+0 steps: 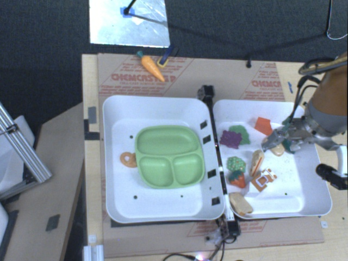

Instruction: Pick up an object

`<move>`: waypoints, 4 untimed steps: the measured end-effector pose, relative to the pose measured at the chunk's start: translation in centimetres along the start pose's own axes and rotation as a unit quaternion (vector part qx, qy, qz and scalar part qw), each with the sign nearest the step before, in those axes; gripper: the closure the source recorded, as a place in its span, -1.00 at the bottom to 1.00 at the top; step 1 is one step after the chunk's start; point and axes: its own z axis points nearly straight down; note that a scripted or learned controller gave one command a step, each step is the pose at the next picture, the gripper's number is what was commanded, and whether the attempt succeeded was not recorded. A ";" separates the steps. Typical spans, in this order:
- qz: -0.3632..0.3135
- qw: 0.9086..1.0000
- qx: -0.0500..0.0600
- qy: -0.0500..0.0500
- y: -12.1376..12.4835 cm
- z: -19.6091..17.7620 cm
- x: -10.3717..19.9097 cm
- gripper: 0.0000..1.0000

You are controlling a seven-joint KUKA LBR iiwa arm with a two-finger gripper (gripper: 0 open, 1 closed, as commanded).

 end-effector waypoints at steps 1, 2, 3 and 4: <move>-0.001 1.000 -0.006 -0.001 0.3 -0.6 0.0 -1.00; 0.000 1.000 -0.004 0.000 -0.2 3.8 0.3 -1.00; 0.000 1.000 -0.003 0.000 -0.4 8.6 1.3 -1.00; 0.000 1.000 -0.005 -0.001 -0.3 9.9 1.3 -1.00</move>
